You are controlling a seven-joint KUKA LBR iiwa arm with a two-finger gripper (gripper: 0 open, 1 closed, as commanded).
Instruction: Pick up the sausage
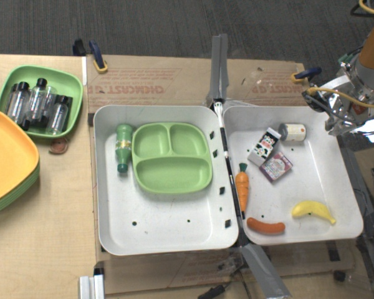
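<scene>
The sausage (265,226) is a short red-orange link lying flat near the front left corner of the right bin (336,167). My gripper (336,124) hangs at the right bin's far right rim, well away from the sausage, up and to the right of it. Cables and the wrist body blur its tip.
In the right bin lie a carrot (242,190), a banana (313,211), a small carton (264,145), a purple packet (276,166) and a pale can (293,131). The left bin (112,217) holds a green divided plate (172,157) and a green bottle (123,147).
</scene>
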